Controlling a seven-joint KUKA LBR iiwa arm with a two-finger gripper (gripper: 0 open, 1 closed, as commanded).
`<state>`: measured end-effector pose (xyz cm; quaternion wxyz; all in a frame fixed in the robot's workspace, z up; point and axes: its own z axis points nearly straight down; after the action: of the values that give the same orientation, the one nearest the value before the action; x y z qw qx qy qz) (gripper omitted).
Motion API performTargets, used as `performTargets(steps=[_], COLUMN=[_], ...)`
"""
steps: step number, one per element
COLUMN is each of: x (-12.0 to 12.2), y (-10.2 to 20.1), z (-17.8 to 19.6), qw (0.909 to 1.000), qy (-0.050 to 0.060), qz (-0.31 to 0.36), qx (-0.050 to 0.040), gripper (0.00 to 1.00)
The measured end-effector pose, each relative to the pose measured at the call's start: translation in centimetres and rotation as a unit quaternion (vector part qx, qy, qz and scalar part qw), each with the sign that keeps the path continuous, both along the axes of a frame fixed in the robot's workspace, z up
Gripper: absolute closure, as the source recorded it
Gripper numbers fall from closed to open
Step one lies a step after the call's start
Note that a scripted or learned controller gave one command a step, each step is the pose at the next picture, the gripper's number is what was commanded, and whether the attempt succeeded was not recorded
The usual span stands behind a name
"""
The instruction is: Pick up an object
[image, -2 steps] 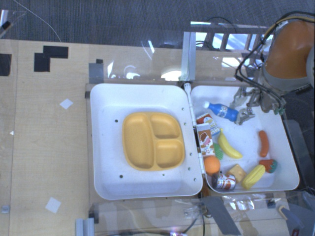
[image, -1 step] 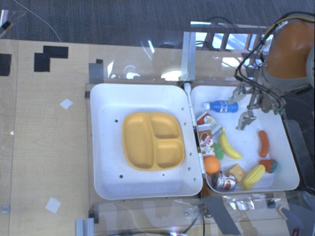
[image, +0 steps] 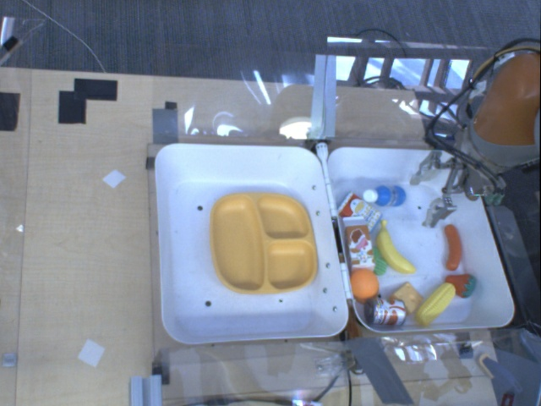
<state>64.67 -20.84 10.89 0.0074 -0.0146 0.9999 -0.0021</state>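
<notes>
Sausage (image: 453, 247), red-orange, oblong, beside claw (image: 439, 194)

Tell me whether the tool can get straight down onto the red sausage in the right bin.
Probably yes. The red sausage lies alone on bare bin floor, apart from the bananas, and the tool hangs just above and beside it with nothing between.

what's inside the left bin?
Left bin holds one yellow divided tray, three compartments, nothing visible in them. Whatever lies under the tray is hidden.
</notes>
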Motion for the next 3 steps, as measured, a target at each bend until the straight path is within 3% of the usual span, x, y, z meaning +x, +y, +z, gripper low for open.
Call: performTargets(steps=[1, 2, 3], x=[-4.0, -7.9, 0.9], y=[0.3, 0.3, 5.7], z=[-1.3, -2.0, -2.0], qw=[0.9952, 0.952, 0.9337], qy=[0.003, 0.0, 0.001], qz=[-0.098, -0.306, -0.358], qx=[0.0026, 0.0047, 0.0049], gripper=[0.0, 0.0, 0.0])
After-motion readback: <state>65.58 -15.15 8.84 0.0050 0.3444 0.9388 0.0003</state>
